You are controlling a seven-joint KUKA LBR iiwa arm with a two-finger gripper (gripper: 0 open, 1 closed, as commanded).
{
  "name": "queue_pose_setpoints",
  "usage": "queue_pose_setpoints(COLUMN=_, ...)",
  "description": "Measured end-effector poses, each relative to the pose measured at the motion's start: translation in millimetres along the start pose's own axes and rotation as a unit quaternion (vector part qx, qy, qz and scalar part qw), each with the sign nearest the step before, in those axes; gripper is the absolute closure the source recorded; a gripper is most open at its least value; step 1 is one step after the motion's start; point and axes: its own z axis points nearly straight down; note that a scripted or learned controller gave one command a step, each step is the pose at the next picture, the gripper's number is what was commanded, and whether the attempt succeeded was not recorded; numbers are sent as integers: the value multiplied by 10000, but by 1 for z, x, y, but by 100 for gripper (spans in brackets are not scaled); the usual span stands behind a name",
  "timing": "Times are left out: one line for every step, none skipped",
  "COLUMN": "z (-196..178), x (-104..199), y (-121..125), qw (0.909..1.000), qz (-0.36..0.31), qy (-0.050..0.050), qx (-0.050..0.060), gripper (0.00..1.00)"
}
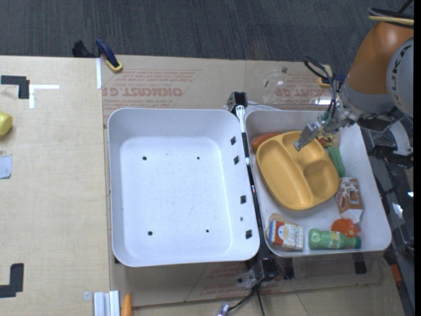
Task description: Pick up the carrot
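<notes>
**A:** What do we meet first, nearest the camera?

**B:** The bench's [52, 242] front edge, pale wood, with a sheet of printed cardboard [164, 84] under two white bins. In the right bin's [376, 196] near end lie a small carton [285, 234] and, beside it, a green bottle [334, 239] on its side with an orange-red cap-like piece touching it. The left bin [177, 183] sits alongside, its floor bare white.

**A:** And the carrot?

**B:** We take it to be the orange-red shape [264, 139] at the right bin's far left corner, mostly tucked under the rim of a yellow bowl [296, 173] that fills the bin's middle. Only a short length shows, so we cannot be sure.

**A:** Where is the gripper?

**B:** The gripper [308, 139] hangs over the bowl's far rim, reached in from the right, near the carrot but apart from it. Its fingers look close together with nothing between them, though they are small and dark here.

**A:** So which step are we at?

**B:** We judge it the approach; nothing is grasped yet. The next move calls for shifting left past the bowl's rim, spreading the fingers, and coming down on the exposed end. The bowl may get in the way.

**A:** And the room?

**B:** Dark carpet [197, 12] beyond the bench, blue clamps [108, 54] at the cardboard's far edge, black tape marks and a yellow object [4, 124] at far left.
</notes>
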Motion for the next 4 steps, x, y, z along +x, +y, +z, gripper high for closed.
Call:
queue_pose_setpoints(z=46, x=-8, y=-13, qw=9993, qz=364, qy=12, qx=13, gripper=0)
queue_pose_setpoints(z=36, x=-10, y=-13, qw=9994, qz=346, qy=-17, qx=12, gripper=100)
queue_pose_setpoints(z=-82, x=9, y=15, qw=9945, qz=1043, qy=-2, qx=35, gripper=100)
queue_pose_setpoints(z=9, x=19, y=-6, qw=9958, qz=-910, qy=-15, qx=-9, gripper=100)
